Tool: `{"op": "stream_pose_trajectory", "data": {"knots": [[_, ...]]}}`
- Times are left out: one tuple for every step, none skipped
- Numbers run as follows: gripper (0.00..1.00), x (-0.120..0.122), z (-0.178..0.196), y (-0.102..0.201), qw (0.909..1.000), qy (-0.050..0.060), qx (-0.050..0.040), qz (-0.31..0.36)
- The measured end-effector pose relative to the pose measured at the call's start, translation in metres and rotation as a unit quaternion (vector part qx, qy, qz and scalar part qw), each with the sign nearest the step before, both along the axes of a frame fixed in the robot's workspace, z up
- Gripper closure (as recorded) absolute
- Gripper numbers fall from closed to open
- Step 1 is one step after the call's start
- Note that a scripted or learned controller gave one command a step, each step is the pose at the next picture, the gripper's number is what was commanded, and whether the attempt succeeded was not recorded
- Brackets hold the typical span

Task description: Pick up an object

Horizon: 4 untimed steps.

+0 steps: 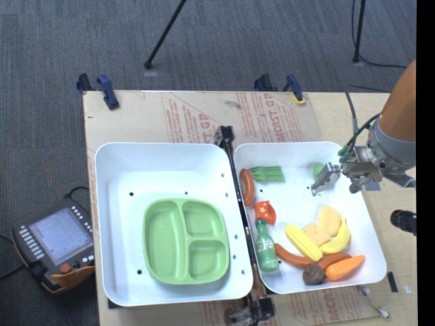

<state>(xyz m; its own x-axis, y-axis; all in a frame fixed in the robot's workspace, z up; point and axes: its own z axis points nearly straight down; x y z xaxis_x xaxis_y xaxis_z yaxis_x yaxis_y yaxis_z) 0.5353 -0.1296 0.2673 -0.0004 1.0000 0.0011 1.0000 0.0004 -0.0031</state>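
Dark grey carpet surrounds the plywood bench (170, 114), and on it we see two shallow white plastic bins side by side. Our grey arm with its orange band (408, 107) comes in from the right, and the claw (341, 177) hangs over the upper right part of the right bin (299, 151). We see its two fingers spread apart, one toward the left with a pale tip and one to the right, with nothing between them.

Just beside the claw's left finger we make out a small green piece (318, 170), partly hidden. Farther left of the claw lies a green ridged toy vegetable (267, 174), and beyond it an orange-red toy sausage (247, 185) along the bin's left wall. Below and left of the claw sit a small red toy pepper (266, 212) and a green toy bottle with a red cap (264, 244). Directly below the claw we find a pale yellow wedge of toy cheese (324, 224), a yellow toy banana (338, 240), a yellow toy corn cob (303, 242), an orange toy carrot (344, 266) and a brown round piece (313, 273).

Well to the claw's left, the left bin (115, 182) holds a light green divided plastic plate (185, 240). A handheld control pendant (56, 245) rests on the carpet beyond it.
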Motion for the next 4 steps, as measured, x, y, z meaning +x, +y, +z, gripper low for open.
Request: {"op": "stream_pose_trajectory", "data": {"knots": [[0.00, -0.060, -0.117, 0.029, 0.9964, 0.000, 0.0007, 0.084], [0.00, -0.056, -0.174, 0.033, 0.9832, -0.007, -0.0072, 0.182], [0.00, -0.056, -0.174, 0.035, 0.9892, -0.009, -0.0078, 0.146], [0.00, -0.054, -0.174, 0.035, 0.9777, -0.010, -0.0098, 0.210]]}}
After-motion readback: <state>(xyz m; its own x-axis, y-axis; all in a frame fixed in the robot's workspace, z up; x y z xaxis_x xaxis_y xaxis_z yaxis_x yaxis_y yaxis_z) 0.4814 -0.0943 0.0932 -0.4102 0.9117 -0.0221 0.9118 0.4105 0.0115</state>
